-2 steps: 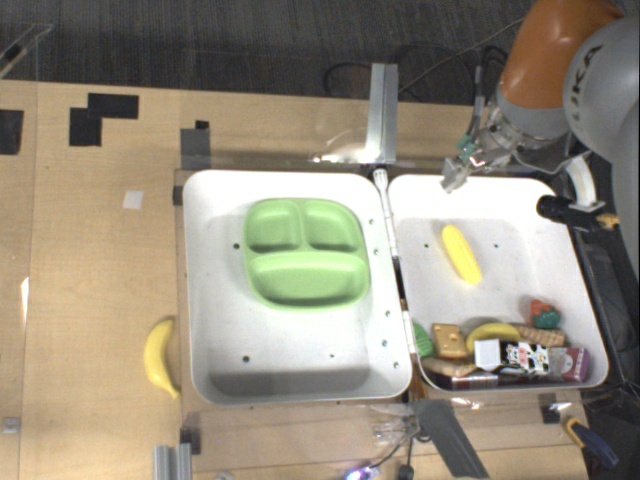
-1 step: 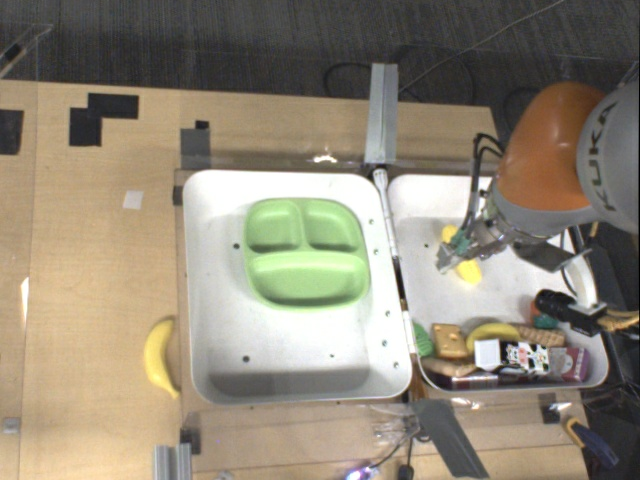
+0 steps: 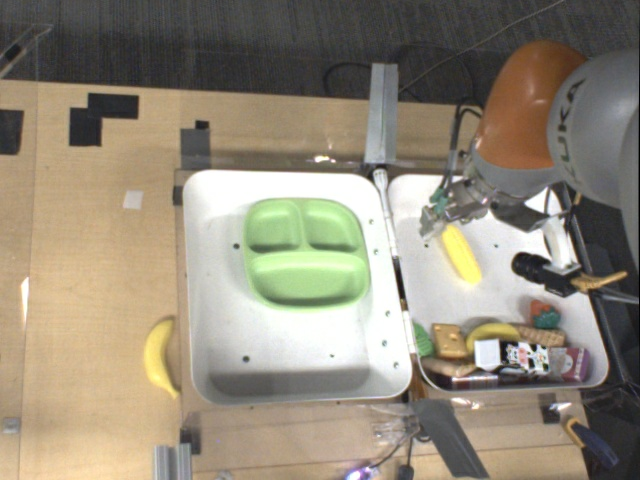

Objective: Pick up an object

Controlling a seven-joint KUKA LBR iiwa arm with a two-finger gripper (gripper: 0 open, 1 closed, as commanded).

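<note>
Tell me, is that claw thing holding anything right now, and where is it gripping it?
It cannot be told. The gripper sits at the upper end of a yellow corn cob in the right bin, but the view does not show the cob between its fingers.

You see a bulky arm (image 3: 590, 118) with smooth, rounded grey casing, and part of dark lettering runs along its upper shell. A glossy orange band (image 3: 525, 98) wraps the arm just above the wrist. Below that band sits the hand (image 3: 445, 206), a small cluster of grey metal parts with a greenish fleck.
</note>
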